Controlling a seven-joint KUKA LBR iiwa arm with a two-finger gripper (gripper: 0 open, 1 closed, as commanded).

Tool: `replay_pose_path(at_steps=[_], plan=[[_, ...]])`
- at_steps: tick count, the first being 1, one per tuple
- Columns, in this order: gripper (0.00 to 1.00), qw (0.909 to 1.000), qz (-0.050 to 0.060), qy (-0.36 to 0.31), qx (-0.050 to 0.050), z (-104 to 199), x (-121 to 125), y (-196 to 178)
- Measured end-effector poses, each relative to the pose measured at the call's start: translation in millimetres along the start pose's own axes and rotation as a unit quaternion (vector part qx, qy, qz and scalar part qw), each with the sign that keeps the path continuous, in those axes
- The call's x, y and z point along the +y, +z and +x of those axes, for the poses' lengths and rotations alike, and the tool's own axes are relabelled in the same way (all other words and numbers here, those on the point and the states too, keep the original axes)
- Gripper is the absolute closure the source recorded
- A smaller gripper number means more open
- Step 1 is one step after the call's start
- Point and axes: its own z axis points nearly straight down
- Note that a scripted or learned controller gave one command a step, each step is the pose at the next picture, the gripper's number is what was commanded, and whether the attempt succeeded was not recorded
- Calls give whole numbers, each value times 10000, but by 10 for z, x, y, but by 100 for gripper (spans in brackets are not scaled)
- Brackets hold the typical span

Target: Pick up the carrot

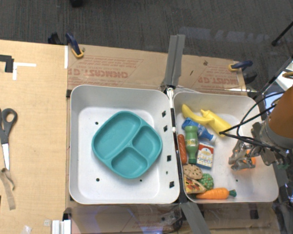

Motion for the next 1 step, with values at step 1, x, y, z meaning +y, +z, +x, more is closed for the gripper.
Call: replay_pose_path(at_steps=[1], plan=[[100, 9991, 0, 420, 7, -436, 706, -685]])
